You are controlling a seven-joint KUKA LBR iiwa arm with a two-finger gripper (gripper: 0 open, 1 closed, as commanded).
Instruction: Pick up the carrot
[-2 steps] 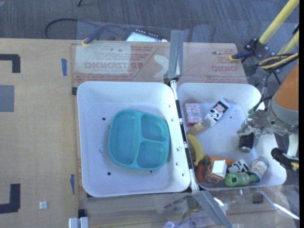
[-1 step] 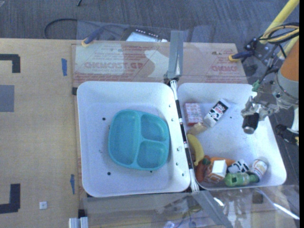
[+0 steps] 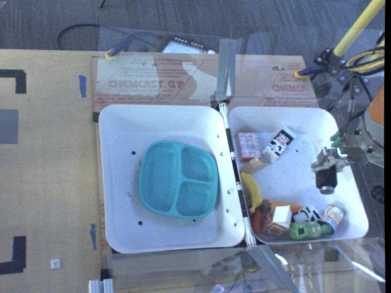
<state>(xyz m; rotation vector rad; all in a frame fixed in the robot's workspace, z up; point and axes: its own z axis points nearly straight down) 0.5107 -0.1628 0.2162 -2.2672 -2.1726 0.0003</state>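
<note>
Below and left of the gripper (image 3: 324, 162) lies one carrot (image 3: 295, 209), touching one green bottle (image 3: 305, 229); one banana (image 3: 250, 189) is further left, one teal plate (image 3: 179, 179) well beyond. The arm hangs low over the right bin (image 3: 305, 118). If the gripper is open or closed, I cannot tell.

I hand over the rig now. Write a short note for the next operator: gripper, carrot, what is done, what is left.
Gripper: over the right side of the right bin, no carrot in it.
Carrot: lies at the near end of that bin, beside a white block, behind a green bottle.
Done: nothing lifted yet.
Left: move to the carrot, grasp it, lift it.
</note>
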